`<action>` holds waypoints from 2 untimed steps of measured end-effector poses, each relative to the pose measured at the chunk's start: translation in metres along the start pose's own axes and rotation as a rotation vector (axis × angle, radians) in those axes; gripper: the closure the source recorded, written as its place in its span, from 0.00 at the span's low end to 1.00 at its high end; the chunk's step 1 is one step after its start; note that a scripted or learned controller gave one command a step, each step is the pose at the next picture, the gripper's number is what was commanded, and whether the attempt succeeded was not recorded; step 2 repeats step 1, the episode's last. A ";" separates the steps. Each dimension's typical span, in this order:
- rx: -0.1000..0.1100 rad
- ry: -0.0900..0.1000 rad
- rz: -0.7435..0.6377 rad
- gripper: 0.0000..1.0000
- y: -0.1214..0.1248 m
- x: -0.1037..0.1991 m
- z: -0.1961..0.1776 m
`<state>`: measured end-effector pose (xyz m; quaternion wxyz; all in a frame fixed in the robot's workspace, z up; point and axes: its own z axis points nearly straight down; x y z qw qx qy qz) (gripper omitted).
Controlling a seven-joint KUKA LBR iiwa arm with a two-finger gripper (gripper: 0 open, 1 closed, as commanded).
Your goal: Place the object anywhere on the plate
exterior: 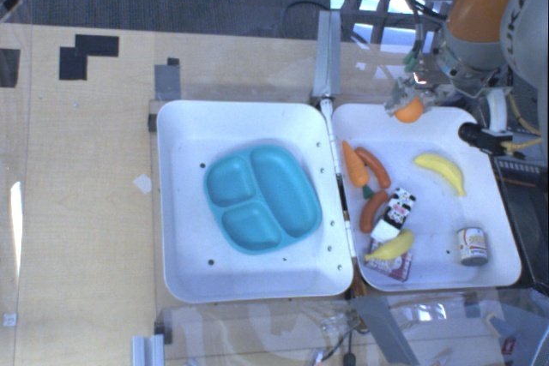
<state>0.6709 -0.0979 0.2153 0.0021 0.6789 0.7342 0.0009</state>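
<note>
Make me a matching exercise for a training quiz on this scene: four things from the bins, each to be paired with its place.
Things:
1. blue plate
2. can
3. orange object
4. carrot

Places:
A. right bin, near right corner
B. right bin, by its left wall
C. left bin, middle
D. at the gripper, right bin's far edge

Pairs: 1-C, 2-A, 3-D, 4-B

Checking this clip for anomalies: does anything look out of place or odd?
One thing: an orange object hangs at the gripper above the right bin's far edge. The blue plate in the left bin is bare.
</note>
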 end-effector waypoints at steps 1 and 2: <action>0.002 0.002 -0.080 1.00 -0.036 0.058 0.003; 0.002 0.002 -0.080 1.00 -0.036 0.058 0.003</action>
